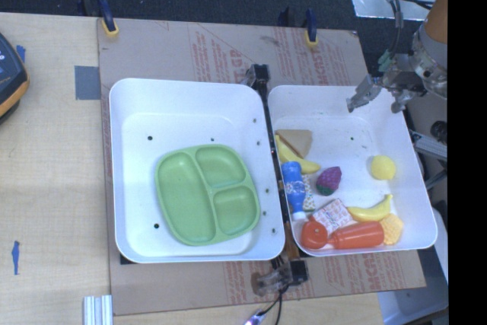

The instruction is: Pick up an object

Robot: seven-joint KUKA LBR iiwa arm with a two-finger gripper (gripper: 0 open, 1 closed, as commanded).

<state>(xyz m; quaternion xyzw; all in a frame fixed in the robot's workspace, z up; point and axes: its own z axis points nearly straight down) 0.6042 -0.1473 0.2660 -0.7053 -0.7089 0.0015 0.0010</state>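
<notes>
Hanging above the far right corner of the right bin (396, 135), the gripper (378, 97) shows two grey fingers spread apart with nothing between them, one fingertip (356, 103) pointing toward the bin's back wall and the other near its right rim. Beneath it the far half of the bin floor is bare white, giving open room between the back wall and the clutter. The objects lie nearer the camera than the gripper: a yellow lemon (383, 167) sits closest, alone by the right wall, while a purple fruit (329, 179) lies toward the middle. Along the left wall a tan wedge (297, 141), a yellow piece (293, 158) and a blue bottle (293, 183) crowd together. At the near edge a banana (371, 209), a red-and-white packet (332, 216), a tomato (313, 234), an orange-red sausage shape (358, 236) and a corn-like piece (392, 227) touch one another. The left bin (133, 110) holds a green divided plate (207, 194).
</notes>
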